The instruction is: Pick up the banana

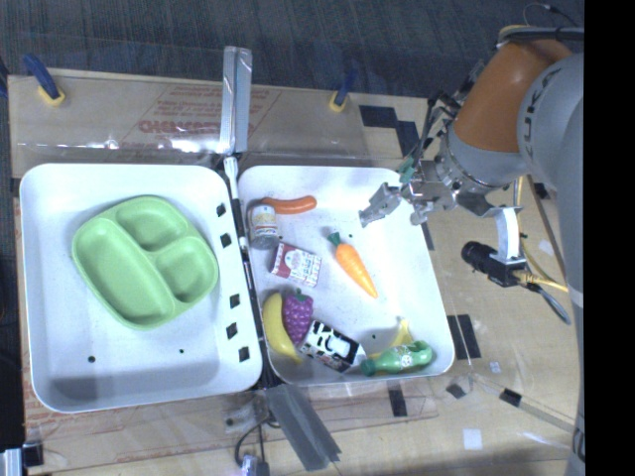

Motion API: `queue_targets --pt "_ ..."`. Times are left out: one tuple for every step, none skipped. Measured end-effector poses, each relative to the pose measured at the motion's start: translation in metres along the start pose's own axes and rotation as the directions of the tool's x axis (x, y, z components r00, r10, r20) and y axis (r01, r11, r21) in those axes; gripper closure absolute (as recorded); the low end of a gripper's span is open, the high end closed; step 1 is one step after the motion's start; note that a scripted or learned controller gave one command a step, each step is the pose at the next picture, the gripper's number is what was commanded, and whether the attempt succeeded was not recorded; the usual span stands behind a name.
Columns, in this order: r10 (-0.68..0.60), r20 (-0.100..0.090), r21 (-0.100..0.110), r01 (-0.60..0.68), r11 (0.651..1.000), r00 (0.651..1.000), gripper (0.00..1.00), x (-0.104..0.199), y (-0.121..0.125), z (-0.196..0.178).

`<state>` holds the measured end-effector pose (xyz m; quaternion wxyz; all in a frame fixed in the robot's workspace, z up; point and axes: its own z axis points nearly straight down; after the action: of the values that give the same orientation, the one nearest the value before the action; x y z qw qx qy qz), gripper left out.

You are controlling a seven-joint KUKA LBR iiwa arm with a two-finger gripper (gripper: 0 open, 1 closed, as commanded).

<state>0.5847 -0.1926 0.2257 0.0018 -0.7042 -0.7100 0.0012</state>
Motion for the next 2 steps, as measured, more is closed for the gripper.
queue_targets --pt "0.0 0.0 0.0 0.0 1.0 1.0 0.0 0.0 0.0 0.0" --pt "-0.073 0.0 0.0 0.073 0.997 0.997 0.0 0.021 -0.063 0.041"
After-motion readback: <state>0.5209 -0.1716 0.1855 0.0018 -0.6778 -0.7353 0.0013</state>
